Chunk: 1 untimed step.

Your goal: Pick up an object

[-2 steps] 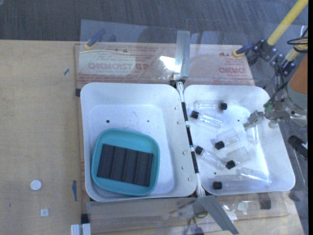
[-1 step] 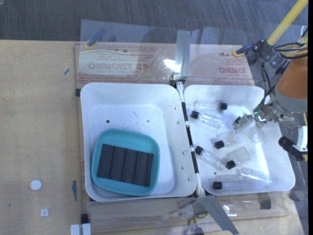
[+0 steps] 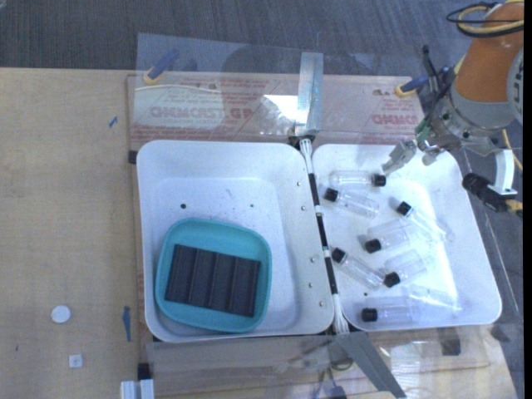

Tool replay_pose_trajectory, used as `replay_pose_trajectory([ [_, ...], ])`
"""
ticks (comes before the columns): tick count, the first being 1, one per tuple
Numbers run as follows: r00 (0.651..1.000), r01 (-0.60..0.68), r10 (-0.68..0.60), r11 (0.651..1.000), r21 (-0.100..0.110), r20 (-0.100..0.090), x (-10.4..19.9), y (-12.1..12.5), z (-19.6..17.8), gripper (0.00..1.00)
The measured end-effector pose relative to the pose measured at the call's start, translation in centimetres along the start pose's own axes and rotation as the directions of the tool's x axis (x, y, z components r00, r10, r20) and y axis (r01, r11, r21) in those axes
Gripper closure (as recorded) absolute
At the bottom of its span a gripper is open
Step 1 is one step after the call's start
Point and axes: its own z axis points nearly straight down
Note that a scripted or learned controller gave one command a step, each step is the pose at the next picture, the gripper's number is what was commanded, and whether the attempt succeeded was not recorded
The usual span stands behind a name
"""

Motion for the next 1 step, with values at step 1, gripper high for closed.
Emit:
replay_pose_trajectory([
  [1,0.996,0.092,-0.092,0.996,0.004,-0.002,-1.77,-4.92,4.47,0.00],
])
